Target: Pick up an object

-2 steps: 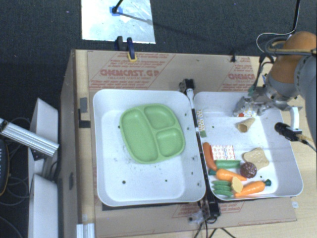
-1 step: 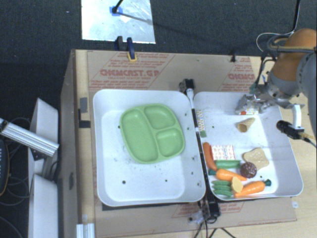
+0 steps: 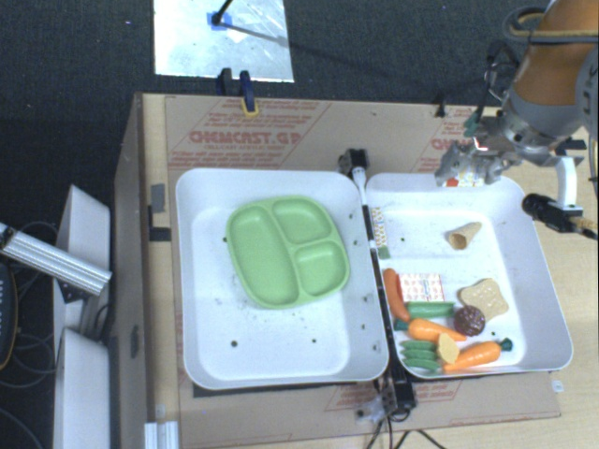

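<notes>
Though blurred, pincer (image 3: 465, 168) hangs over right bin (image 3: 543, 251).

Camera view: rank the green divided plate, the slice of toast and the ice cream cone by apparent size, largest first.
1. green divided plate, by far the largest.
2. slice of toast.
3. ice cream cone, only slightly smaller than the toast, so that order is unsure.

Right bin (image 3: 538, 251): tan cone-shaped piece (image 3: 462, 236) lies alone near the far side. Toy food clusters at the near edge: red sausage (image 3: 395, 295), checkered packet (image 3: 421, 285), bread slice (image 3: 484, 296), dark round piece (image 3: 469, 321), two orange carrots (image 3: 473, 353), green pods (image 3: 418, 352).
</notes>
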Available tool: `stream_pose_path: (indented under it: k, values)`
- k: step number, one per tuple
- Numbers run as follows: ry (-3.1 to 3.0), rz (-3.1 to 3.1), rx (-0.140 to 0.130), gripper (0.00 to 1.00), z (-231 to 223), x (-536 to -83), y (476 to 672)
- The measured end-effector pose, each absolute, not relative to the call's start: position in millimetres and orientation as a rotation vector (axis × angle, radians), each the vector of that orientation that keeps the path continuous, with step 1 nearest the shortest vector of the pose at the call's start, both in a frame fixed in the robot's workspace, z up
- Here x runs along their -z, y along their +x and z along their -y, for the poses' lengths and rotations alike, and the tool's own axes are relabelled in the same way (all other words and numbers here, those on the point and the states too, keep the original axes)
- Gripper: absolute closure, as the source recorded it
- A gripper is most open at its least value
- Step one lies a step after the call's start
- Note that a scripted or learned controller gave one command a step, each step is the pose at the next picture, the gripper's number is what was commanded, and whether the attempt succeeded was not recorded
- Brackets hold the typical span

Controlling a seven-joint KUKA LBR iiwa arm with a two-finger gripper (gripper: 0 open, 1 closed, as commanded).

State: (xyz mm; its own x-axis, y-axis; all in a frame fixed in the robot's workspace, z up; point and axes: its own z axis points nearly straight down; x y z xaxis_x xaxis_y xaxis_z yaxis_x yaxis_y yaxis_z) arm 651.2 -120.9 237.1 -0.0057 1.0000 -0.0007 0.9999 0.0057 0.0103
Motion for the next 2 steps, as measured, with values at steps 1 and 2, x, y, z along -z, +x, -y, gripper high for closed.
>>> stream_pose_path:
  k: [1, 2]
  values:
    - [2.214, -2.226, -0.004, 1.00, 89, -253, 633.0]
    - [2.219, -2.222, -0.002, 1.00, 84, -260, 568.2]
